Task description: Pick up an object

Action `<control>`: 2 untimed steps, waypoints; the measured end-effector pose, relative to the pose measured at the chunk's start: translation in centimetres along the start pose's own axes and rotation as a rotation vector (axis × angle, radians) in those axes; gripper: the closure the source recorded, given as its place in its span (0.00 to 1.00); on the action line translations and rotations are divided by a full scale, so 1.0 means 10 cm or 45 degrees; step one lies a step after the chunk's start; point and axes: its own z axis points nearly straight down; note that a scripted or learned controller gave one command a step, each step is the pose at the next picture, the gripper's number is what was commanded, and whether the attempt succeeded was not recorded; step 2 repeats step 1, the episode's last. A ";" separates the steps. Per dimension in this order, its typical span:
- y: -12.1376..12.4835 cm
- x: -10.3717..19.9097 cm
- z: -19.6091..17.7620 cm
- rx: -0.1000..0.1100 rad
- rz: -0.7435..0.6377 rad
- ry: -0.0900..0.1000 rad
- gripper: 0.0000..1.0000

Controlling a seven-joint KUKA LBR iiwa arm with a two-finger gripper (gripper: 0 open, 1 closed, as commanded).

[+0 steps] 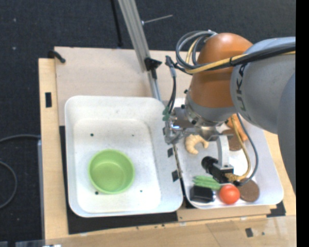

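Tabletop bins are viewed from above: the gripper (203, 130) is positioned over the right bin (266, 163), its opening cannot be told, and a beige crescent piece (195, 144) is noted just near-left of it.

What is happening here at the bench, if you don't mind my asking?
The grey and orange arm reaches over the right bin, just above a pale croissant-shaped piece. Nearer the front lie a red ball, a brown disc, a green piece and a black block. A green bowl sits in the left bin. I cannot tell whether anything is held.
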 end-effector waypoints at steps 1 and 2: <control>0.05 0.42 0.15 0.004 0.003 -0.001 1.00; 0.05 0.42 0.15 0.004 0.003 -0.001 1.00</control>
